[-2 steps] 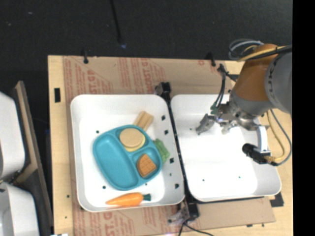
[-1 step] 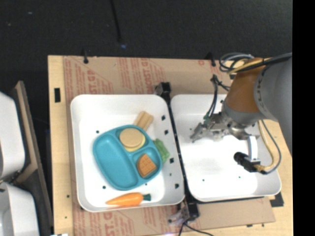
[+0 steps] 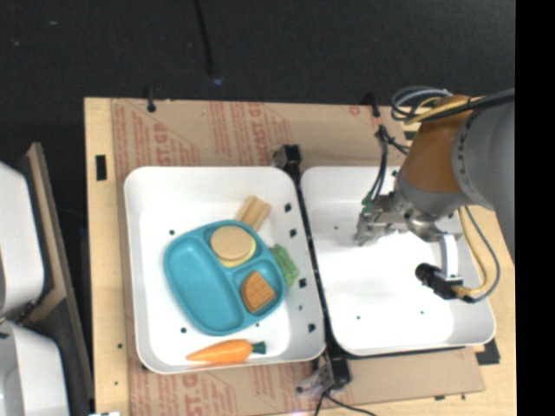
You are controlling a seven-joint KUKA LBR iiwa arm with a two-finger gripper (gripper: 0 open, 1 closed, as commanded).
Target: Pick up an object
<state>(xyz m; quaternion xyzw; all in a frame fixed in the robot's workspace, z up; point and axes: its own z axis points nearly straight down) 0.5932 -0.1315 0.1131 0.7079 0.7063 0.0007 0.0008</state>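
In the left bin (image 3: 147,198) lies a blue divided plate (image 3: 204,289) holding a round tan biscuit (image 3: 233,243) and a brown waffle piece (image 3: 258,292). A tan wooden block (image 3: 254,211) rests at the plate's upper edge, and something green (image 3: 286,265) pokes out at its right. An orange carrot (image 3: 227,351) lies near the bin's front wall. My gripper (image 3: 371,225) hangs low over the upper middle of the right bin (image 3: 390,323), with nothing visible between its fingers. The grey arm with its orange band (image 3: 434,159) reaches in from the right.
A black divider with clips (image 3: 305,232) runs between the two bins. Cables (image 3: 473,258) loop beside the wrist over the right bin's right side. The bench's cardboard surface (image 3: 199,133) surrounds both bins.
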